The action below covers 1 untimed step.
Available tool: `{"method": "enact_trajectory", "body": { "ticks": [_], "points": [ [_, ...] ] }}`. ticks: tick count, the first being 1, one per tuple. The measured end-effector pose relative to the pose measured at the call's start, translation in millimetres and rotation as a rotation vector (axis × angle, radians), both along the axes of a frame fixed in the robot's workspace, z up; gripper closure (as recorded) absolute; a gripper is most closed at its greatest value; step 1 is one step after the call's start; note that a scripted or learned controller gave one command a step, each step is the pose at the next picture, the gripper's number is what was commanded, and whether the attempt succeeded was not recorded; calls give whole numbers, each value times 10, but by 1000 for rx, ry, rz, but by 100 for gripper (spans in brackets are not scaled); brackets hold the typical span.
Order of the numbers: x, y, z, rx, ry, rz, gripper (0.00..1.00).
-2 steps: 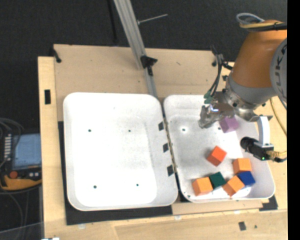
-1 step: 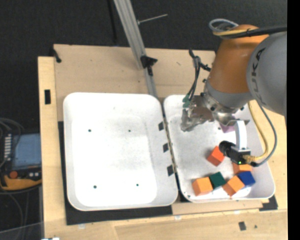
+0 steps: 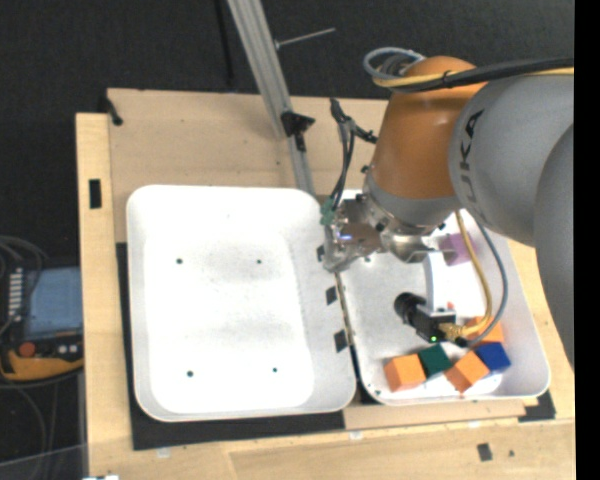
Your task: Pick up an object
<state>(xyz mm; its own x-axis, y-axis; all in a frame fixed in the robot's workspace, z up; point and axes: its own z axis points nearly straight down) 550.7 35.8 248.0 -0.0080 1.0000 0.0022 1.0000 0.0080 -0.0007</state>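
The only lettering I can read is "KUKA", running in dark capitals down the grey arm (image 3: 510,168).

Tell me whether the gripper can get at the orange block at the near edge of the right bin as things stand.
Probably yes. The orange block lies uncovered near the right bin's front rim, with open floor behind it. A green block crowds its right side, and the rim is close.

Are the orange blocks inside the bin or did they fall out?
Inside. Both orange blocks lie within the right bin, at its near edge, beside a green block and a blue block.
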Motion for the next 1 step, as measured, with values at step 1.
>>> {"method": "enact_trajectory", "body": {
  "ticks": [1],
  "points": [
    [-4, 460, -20, -1, 0, 0, 100]
  ]
}}
